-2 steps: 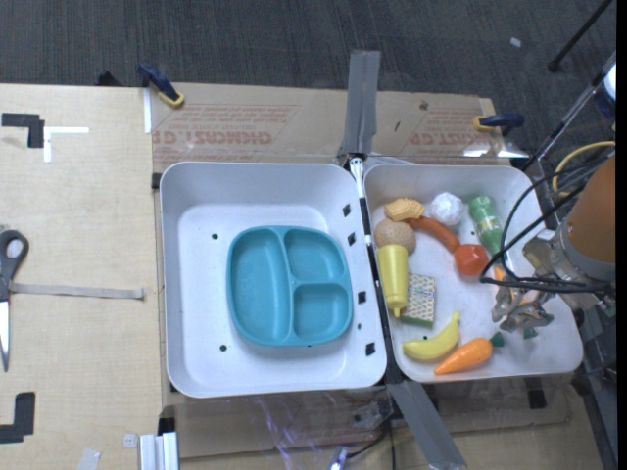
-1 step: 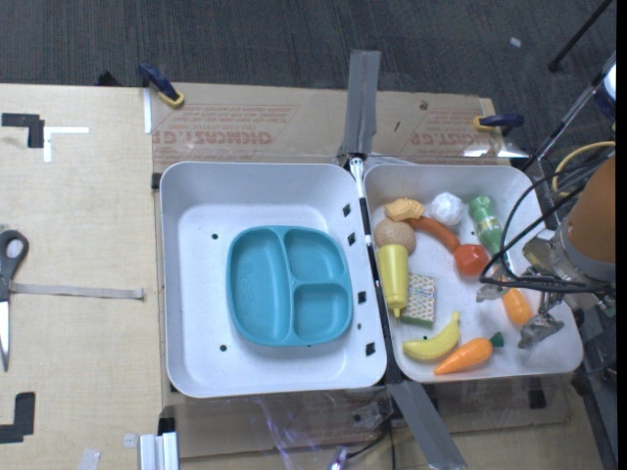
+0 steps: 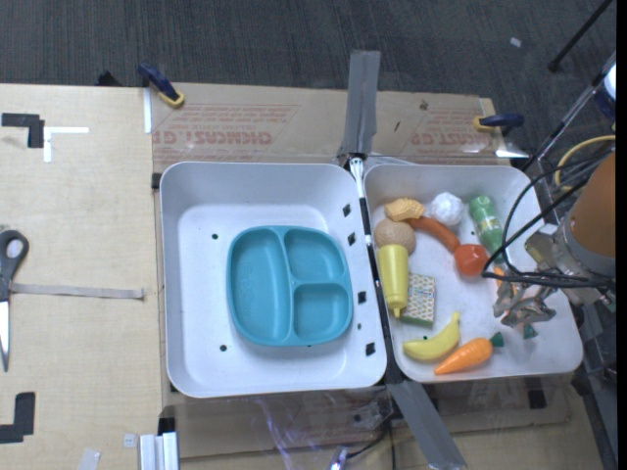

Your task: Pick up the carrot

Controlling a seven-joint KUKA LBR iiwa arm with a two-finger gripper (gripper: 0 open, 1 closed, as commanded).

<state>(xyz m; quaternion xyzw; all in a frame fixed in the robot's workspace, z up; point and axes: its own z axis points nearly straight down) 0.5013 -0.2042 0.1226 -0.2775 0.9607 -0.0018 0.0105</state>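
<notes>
Carrot (image 3: 464, 355) lying just below-left of the gripper (image 3: 519, 306), whose opening cannot be told; banana (image 3: 435, 341) adjacent.

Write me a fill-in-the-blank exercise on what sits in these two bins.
1. The divided plate in the left bin is coloured ____.
2. The carrot lies in the ____ bin, near its front edge.
3. Just left of the carrot lies a yellow ____.
4. The plate has ____ compartments.

Missing words: blue; right; banana; three
</notes>
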